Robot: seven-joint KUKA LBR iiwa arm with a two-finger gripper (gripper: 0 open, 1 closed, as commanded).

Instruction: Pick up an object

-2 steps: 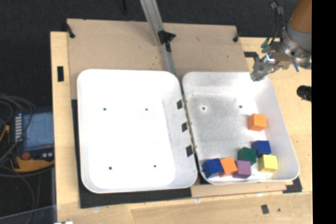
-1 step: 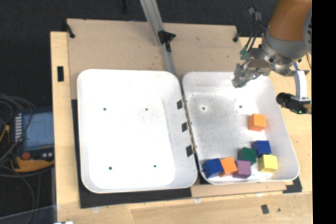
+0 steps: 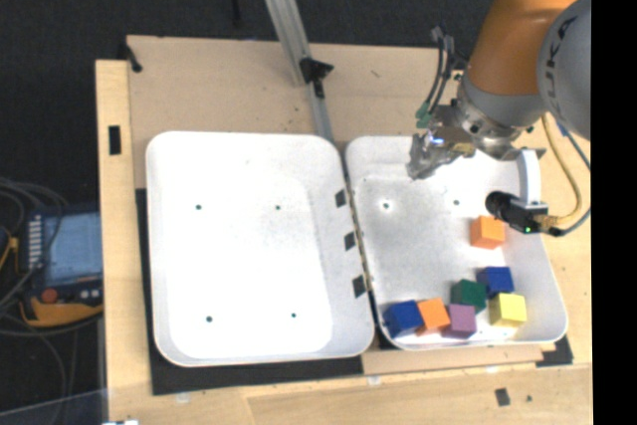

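The gripper (image 3: 430, 154) hangs over the far end of the right bin (image 3: 398, 214), well apart from coloured blocks (image 3: 458, 309) clustered at its near edge; an orange block (image 3: 488, 232) sits alone.

2 white bins (image 3: 249, 149) sit on the bench; the right one holds 7 blocks (image 3: 488, 232): 2 orange, 2 blue, 1 green, 1 purple, 1 yellow.

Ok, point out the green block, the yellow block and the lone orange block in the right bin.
green block (image 3: 469, 294), camera view, top face
yellow block (image 3: 511, 308), camera view, top face
lone orange block (image 3: 488, 232), camera view, top face
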